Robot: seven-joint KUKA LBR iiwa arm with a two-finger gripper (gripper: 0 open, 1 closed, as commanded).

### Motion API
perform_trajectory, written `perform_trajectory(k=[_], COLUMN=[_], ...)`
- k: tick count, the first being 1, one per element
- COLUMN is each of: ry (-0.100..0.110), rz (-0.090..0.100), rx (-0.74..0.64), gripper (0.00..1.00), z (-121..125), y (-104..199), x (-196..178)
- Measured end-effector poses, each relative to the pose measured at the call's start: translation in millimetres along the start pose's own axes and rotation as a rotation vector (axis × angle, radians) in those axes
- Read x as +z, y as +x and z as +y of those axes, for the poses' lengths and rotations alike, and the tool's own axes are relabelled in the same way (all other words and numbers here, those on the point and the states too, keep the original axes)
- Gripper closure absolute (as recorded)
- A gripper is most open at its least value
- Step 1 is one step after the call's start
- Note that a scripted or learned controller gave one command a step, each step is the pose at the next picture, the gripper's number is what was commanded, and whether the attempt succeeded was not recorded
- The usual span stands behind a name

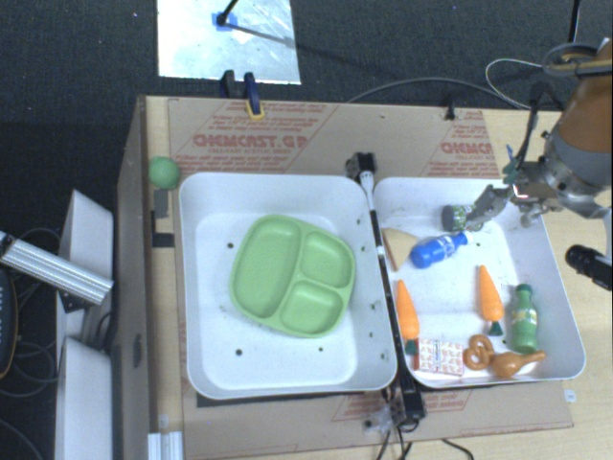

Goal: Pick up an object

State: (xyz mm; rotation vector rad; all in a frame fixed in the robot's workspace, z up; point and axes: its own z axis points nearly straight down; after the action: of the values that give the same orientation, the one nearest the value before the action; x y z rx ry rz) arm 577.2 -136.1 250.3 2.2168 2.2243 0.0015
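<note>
Tool (476,211) blurred over right bin (565,295), arm (584,132) cut off at frame edge

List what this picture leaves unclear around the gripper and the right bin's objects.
- Gripper: blurred in the camera view; whether it grips the grey object at its tip is unreadable.
- Arm: cut off by the right edge.
- Small box: print too small to read.
- Pretzel: partly overlapped by neighbouring toys.
</note>
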Motion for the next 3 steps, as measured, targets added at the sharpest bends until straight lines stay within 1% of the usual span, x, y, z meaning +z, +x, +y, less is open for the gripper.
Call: perform_trajectory(k=[1, 2, 3], ry=[-0.001, -0.003, -0.004], rz=[0.0, -0.001, 0.001], rx=[0.001, 0.0, -0.001], gripper=[0.0, 1.0, 1.0], z=[36.0, 37.0, -1.4], y=[-8.0, -8.3, 83.7], x=[166.1, 154.9, 10.8])
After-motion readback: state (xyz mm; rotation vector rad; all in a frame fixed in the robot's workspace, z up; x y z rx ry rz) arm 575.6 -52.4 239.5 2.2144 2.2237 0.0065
